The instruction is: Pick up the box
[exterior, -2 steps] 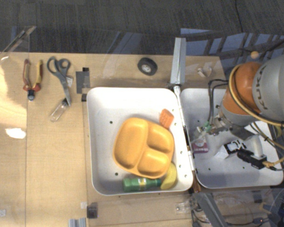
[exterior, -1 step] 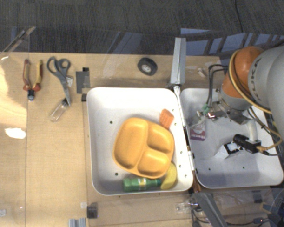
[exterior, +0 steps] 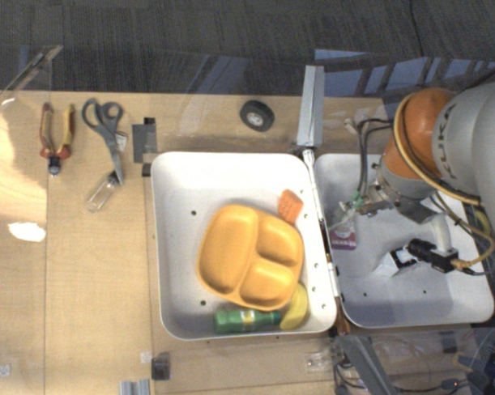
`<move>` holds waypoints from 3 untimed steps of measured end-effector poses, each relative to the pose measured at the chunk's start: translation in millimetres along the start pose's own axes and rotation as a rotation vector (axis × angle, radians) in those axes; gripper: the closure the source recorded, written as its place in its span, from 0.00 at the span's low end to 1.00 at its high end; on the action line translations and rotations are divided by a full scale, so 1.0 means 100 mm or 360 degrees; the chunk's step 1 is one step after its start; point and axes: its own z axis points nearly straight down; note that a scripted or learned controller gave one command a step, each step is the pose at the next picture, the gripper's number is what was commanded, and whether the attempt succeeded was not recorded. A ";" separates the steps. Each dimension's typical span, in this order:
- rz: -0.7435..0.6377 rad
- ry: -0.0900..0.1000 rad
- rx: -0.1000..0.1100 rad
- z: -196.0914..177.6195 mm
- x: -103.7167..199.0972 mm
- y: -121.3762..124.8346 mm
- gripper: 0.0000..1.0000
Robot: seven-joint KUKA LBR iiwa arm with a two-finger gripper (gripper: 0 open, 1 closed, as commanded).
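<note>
A small pale box [exterior: 344, 238] with a purple-pink face lies in the right bin [exterior: 413, 304], close against its left wall. My gripper [exterior: 348, 214] hangs just above the box's upper end, reaching in from the right under the grey arm with its orange band [exterior: 419, 134]. The gripper's tip overlaps the top of the box, and I cannot make out whether it touches it.
The left bin [exterior: 180, 235] holds a large yellow divided plate [exterior: 251, 256], an orange piece [exterior: 290, 205], a green bottle [exterior: 245, 318] and a yellow fruit [exterior: 297, 308]. Scissors [exterior: 107, 129], pliers [exterior: 55, 134] and a tape roll [exterior: 257, 114] lie on the bench.
</note>
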 end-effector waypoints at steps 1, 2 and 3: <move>0.0068 0.0001 -0.0003 -0.01 0.12 -0.35 0.00; 0.0076 0.0004 0.0011 0.02 -0.08 0.25 0.00; -0.0042 -0.0008 -0.0005 -0.01 -0.03 0.13 0.00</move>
